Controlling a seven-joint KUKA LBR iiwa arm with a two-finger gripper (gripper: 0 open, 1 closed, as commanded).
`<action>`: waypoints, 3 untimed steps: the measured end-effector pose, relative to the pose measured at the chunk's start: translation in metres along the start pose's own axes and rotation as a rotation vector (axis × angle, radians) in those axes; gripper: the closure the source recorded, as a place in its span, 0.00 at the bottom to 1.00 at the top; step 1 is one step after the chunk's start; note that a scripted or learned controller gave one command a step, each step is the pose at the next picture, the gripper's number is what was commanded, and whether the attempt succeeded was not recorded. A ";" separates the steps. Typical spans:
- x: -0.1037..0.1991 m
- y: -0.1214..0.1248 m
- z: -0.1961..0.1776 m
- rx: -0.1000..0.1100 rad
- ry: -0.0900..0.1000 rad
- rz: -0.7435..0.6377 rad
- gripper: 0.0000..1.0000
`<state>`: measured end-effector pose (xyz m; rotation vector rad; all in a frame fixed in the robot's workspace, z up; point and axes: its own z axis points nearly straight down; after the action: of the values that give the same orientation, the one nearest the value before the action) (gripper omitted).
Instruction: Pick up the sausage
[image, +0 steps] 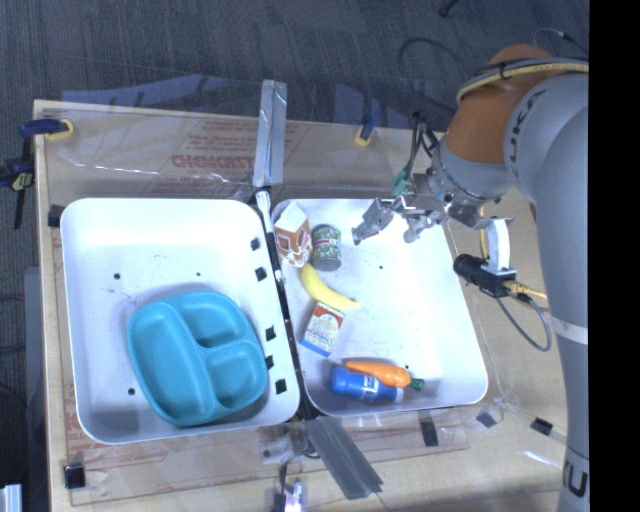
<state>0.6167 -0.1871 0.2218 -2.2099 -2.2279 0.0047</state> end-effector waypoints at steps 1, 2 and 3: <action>-0.006 -0.047 0.110 -0.001 0.000 -0.187 0.00; -0.021 0.042 0.052 -0.007 -0.004 -0.408 0.00; -0.022 -0.028 0.116 -0.003 -0.002 -0.587 0.00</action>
<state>0.5884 -0.2093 0.1062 -1.4726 -2.7742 0.0008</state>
